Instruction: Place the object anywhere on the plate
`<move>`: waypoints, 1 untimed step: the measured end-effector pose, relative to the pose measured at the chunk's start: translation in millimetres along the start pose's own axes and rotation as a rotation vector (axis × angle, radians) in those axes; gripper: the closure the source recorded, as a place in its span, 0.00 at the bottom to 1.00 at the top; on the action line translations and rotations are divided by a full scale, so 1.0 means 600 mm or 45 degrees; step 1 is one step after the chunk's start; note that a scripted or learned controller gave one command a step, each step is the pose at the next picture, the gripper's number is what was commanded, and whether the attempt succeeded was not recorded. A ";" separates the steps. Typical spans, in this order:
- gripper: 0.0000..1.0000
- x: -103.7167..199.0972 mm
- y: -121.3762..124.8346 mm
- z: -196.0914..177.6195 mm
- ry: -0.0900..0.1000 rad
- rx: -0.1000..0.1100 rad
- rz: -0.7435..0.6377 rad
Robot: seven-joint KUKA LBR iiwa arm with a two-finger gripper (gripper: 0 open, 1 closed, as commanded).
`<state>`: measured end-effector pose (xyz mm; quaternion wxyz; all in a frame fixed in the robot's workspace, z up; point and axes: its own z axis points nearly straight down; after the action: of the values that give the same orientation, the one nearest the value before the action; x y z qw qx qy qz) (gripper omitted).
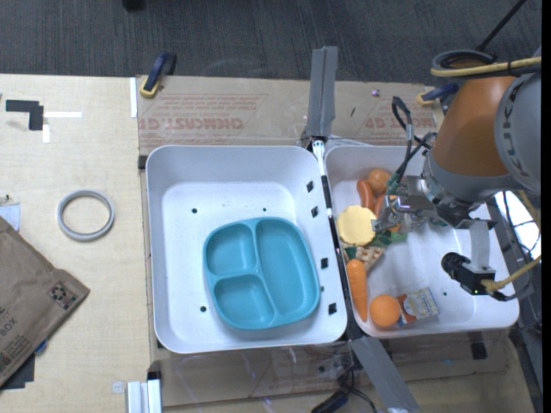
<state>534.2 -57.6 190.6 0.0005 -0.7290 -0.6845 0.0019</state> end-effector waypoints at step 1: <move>1.00 0.125 -0.071 0.000 0.001 0.001 -0.167</move>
<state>496.2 20.2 190.3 0.0013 -0.6827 -0.7307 0.0020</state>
